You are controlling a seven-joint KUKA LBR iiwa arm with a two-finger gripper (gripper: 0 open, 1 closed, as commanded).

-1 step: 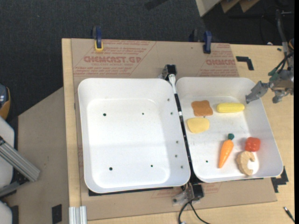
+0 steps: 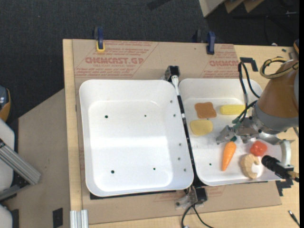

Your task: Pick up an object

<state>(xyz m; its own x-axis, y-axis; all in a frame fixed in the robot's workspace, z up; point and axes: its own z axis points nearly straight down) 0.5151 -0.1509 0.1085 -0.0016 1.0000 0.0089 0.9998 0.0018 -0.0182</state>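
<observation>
The right bin (image 2: 209, 175) holds a brown toast-like piece (image 2: 205, 109), a yellow block (image 2: 232, 109), a pale yellow piece (image 2: 201, 127), an orange carrot (image 2: 228, 155), a red tomato-like ball (image 2: 258, 148) and a beige bread-like lump (image 2: 250, 166). My gripper (image 2: 228, 135) hangs low over the bin's middle, just above the carrot's top end and right of the pale yellow piece. Nothing shows between its fingers.
The left bin (image 2: 95, 175) lies beside the right one, with a black divider strip (image 2: 182, 122) between them. Black cables (image 2: 244, 82) trail along the arm. Blue clamps (image 2: 99, 36) grip the board's far edge.
</observation>
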